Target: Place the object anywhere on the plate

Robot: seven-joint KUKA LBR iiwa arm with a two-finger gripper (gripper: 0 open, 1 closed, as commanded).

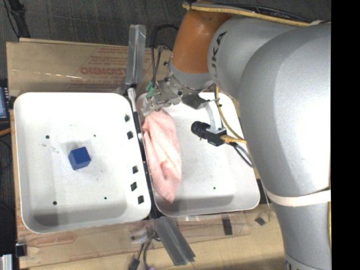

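Note:
A pink cloth lies stretched along the left wall of the right bin, running from the bin's back left corner toward its front. My gripper is right at the cloth's upper end, at the back left of that bin, and touches or nearly touches it. The wrist and the orange band hide the gripper's tips from above. A small blue cube rests on the floor of the left bin, well away from the gripper.
The grey arm covers the right side of the right bin. A black cable connector hangs over that bin's middle. A row of black clips lines the divide between the bins. Brown cardboard lies behind them.

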